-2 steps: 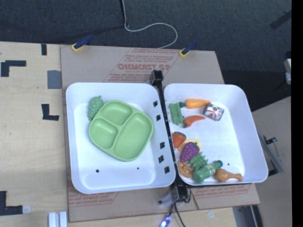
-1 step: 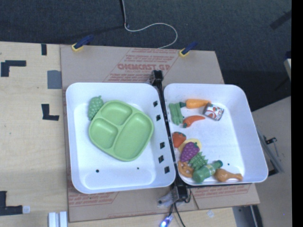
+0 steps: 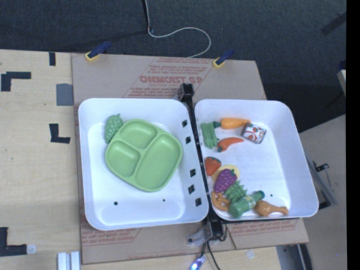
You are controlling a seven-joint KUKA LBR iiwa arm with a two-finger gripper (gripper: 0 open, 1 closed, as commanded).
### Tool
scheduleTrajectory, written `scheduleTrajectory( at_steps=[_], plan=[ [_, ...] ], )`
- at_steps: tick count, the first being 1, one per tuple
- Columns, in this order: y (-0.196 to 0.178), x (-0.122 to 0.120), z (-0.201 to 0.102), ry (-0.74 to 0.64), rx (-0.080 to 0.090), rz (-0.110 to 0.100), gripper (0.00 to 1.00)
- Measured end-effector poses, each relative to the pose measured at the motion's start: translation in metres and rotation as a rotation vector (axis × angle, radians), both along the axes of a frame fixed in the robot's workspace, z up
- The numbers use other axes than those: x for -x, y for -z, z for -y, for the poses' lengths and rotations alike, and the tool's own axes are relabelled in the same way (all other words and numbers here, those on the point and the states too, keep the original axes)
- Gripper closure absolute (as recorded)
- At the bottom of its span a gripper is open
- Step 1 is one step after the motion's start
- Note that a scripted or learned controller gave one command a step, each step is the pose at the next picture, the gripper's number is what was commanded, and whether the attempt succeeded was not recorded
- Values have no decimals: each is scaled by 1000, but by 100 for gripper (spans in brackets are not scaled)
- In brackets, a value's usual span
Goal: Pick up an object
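The right bin holds several toy foods along its left side and front. An orange carrot and a small red and white can lie near the back. Beside them are green beans and an orange-red pepper. Further forward sit a red tomato, purple grapes, a green vegetable and an orange-tan piece. The left bin carries a green divided plate with a green bunch of grapes at its upper left.
Both bins rest on a cardboard sheet held by blue and yellow clamps. A white cable loops over the dark floor behind. A black divider strip runs between the bins.
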State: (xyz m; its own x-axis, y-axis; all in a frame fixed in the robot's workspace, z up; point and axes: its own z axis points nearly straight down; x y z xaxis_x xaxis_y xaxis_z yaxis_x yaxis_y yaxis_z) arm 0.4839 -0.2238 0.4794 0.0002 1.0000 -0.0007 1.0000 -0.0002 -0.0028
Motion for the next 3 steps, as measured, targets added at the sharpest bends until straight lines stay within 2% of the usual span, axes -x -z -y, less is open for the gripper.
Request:
scheduleTrajectory(
  at_steps=[3],
  plan=[
    [55, 0, 0, -1, 0, 1, 100]
  ],
)
